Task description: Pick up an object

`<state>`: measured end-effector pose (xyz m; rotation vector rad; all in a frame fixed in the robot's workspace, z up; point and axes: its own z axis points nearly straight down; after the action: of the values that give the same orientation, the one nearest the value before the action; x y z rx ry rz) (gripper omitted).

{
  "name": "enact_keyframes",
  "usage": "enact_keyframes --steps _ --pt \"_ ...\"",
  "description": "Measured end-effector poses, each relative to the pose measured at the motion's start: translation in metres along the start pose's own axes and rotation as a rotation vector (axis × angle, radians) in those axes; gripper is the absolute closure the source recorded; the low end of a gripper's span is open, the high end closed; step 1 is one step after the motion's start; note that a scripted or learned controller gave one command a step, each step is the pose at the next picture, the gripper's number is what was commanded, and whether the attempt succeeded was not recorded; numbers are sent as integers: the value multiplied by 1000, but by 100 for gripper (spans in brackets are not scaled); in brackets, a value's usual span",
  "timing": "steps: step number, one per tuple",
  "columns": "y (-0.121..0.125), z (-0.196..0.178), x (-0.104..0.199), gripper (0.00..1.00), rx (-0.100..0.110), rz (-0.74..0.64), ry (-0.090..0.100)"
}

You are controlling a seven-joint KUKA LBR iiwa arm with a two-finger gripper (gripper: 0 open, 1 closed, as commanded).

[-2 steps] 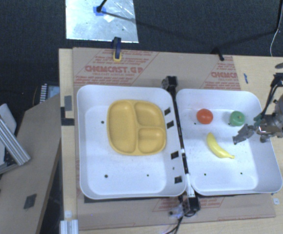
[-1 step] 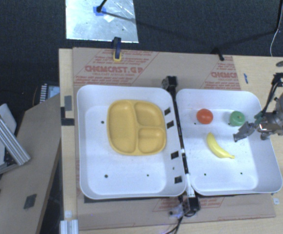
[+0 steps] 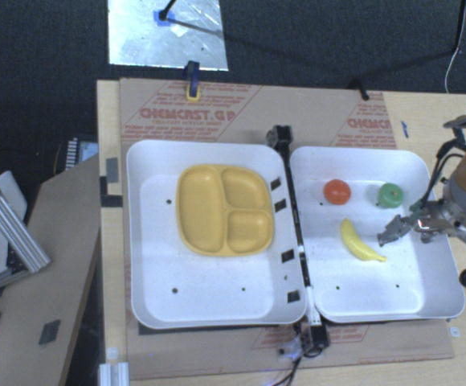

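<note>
**Gripper low over the right bin, banana the nearest prize**

From the camera above the bench: the arm comes in from the right, and its gripper hangs over the right bin, fingers slightly parted with nothing between them; call it a narrow opening, empty. Just beside the tips, to their left, lies the yellow banana, on a slant across the bin floor; near, but apart from the fingers as far as this slant view lets me judge. Further up the bin sit a red tomato and a green round fruit, apart from each other, the green one close above the gripper.

Over in the left bin rests a yellow divided plate, well away from the action.

How to do this well, to my eye: pick the banana, since it is closest; widen the fingers first, because the present gap looks tight for it; straddle the fruit across its narrow width near the middle, not along its curve; come down square, close gently, lift straight. The risk, I'd say, is a fingertip nudging the banana aside, or brushing the green fruit on the way.
</note>
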<state>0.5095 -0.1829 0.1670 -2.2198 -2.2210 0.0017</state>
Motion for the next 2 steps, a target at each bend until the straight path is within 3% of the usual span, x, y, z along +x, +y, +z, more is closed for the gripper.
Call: enact_keyframes --steps 1,2 --pt "1 52 -10 0 1 0 0" --pt "6 77 -12 0 -14 2 -4"
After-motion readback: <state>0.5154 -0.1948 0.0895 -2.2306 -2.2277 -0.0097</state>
